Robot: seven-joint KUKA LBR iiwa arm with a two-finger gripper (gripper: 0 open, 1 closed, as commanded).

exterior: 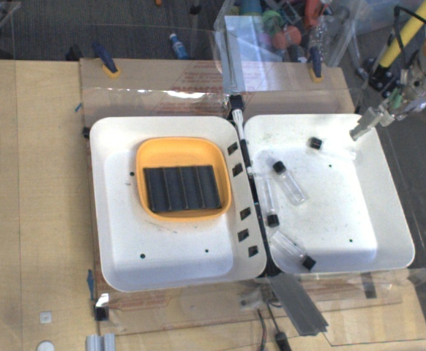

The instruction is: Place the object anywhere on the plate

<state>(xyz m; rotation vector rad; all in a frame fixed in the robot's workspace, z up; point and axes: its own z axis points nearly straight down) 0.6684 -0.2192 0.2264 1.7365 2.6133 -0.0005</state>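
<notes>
A dark grey block (182, 189) is seen: rectangular, flat, and ribbed by four lengthwise grooves into five bars. It is laid flat on the orange plate (180, 146), inside the raised rim, slightly toward the near side, its long edges running left to right.

The plate, a rounded square, is set in the left bin (125, 254), toward the far half; the white floor around it is bare except for a few small dark dots.

In the right bin (367, 225) three clear vials with black caps are scattered on their sides: one (289, 183) near the middle, one (269, 199) against the left wall, one (292, 248) at the near left corner. A small black cap (315, 143) is seen apart from them, toward the far side.

The gripper (359, 129) is held over the far right corner of the right bin, well apart from the block and plate. Whether it is released or clenched cannot be told; nothing is seen in it.
</notes>
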